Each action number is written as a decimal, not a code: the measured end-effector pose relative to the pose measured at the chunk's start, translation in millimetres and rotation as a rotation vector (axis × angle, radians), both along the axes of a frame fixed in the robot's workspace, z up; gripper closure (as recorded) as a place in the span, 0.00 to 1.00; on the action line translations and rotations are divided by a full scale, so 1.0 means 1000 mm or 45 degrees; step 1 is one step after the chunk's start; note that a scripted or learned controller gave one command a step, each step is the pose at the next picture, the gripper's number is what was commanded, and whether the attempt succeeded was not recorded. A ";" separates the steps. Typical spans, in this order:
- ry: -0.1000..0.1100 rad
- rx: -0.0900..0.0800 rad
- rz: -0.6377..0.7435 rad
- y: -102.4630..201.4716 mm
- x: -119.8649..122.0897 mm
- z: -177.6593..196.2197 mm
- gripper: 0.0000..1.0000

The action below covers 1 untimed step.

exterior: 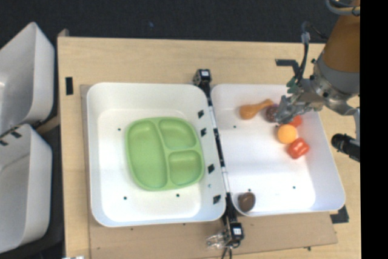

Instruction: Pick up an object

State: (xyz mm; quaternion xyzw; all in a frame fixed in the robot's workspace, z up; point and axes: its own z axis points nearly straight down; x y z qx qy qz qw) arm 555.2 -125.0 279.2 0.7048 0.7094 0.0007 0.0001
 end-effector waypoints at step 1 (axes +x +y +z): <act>0.001 -0.001 -0.002 0.059 0.007 -0.002 1.00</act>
